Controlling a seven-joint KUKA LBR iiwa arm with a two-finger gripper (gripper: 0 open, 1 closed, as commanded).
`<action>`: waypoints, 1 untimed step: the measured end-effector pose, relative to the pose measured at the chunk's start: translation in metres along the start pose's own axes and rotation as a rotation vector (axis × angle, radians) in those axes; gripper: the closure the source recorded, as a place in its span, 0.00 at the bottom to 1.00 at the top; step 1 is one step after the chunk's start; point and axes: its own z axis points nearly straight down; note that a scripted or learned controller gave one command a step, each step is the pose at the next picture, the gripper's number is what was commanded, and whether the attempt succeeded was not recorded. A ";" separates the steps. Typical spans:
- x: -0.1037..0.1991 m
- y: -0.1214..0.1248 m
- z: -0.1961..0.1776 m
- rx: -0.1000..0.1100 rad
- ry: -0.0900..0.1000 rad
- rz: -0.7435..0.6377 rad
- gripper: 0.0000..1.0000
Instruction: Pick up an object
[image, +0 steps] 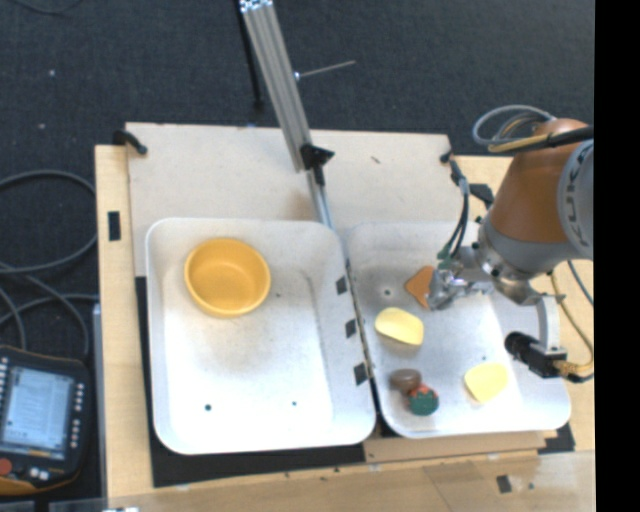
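On your bench (220, 175), a yellow bowl (227, 276) sits in the left bin (250, 400). In the right bin (520, 405) lie a pale yellow piece (399, 327), a brown object (404, 379) touching a green-and-red one (424, 400), and another yellow piece (487, 382). Your gripper (440, 291) sits low beside an orange object (418, 284); whether it is clenched or released, you cannot tell.

Even, diffuse light from overhead keeps the scene moderately bright. The 2 white bins (250, 330) look pale and slightly washed out, without hard glare. Shadows are soft: a faint one hugs the yellow bowl (227, 276) toward 6 o'clock. The dark floor (100, 60) at 12 o'clock shows grainy noise. Overall sharpness is low, and small objects have smeared edges.
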 end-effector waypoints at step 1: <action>-0.002 0.003 -0.054 0.000 0.000 -0.003 1.00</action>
